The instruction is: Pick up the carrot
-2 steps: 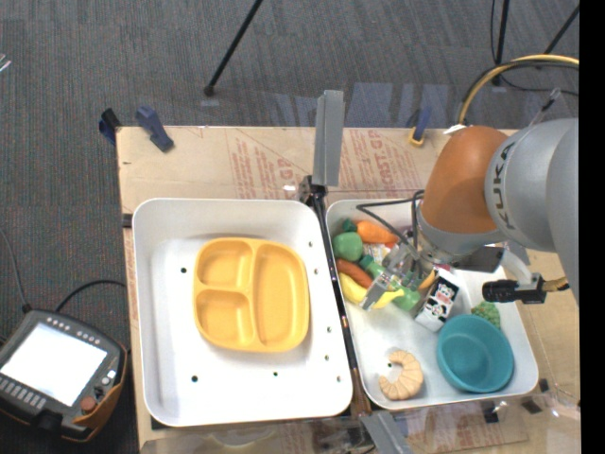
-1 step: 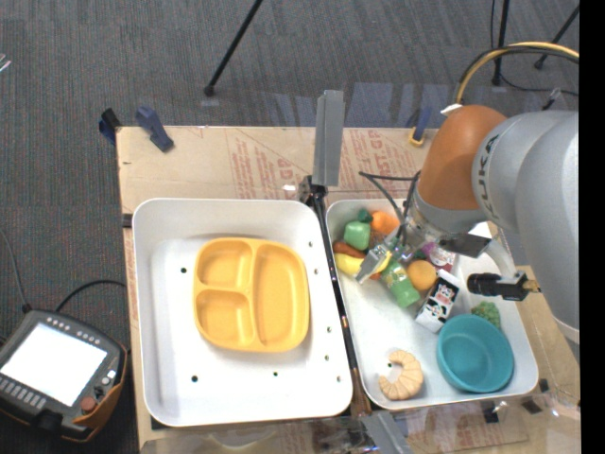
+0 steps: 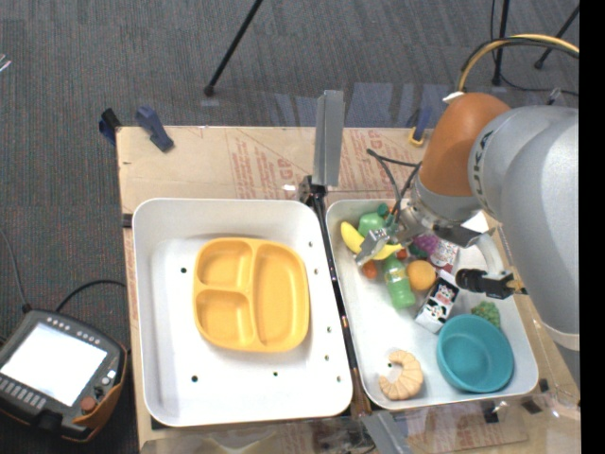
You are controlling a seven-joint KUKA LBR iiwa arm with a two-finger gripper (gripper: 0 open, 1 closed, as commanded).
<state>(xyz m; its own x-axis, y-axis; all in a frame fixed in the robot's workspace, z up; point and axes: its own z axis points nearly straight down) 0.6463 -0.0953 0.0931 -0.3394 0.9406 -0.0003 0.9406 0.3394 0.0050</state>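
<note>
1. The carrot [image 3: 422, 275] is hard to make out. The likeliest piece is a small rounded orange shape in the upper middle of the right bin [image 3: 371, 348], and its ends are not clear. It touches a green bottle [image 3: 399, 288] on its left and lies just above a small black-and-white carton [image 3: 437, 305].
2. The gripper [image 3: 383, 231] sits low over the toy cluster, up and left of the carrot. The clutter and its own dark body hide it, so I cannot tell whether it is spread or closed. Nothing can be seen held in it.
3. Around it lie a yellow banana [image 3: 352, 237], small red pieces and a purple piece [image 3: 428, 246], too crowded to separate cleanly.
4. The grey arm [image 3: 539, 206] with its orange band [image 3: 458, 145] covers the bin's upper right corner and is cut off at the right.
5. Lower in the right bin are a teal bowl [image 3: 475, 353], a tan croissant [image 3: 402, 375] and a green broccoli-like lump [image 3: 487, 312], partly hidden by the bowl.
6. The left bin [image 3: 161, 348] holds a yellow divided plate [image 3: 252, 294].
7. Both bins rest on a brown bench [image 3: 227, 164] over dark grey carpet. A grey post [image 3: 329, 140] stands above the seam between the bins, and blue clamps [image 3: 154, 129] sit at the upper left corner.
8. A teach pendant [image 3: 59, 367] lies on the floor at lower left.
9. Open white floor lies in the right bin's lower left, between the croissant and the bottle.
</note>
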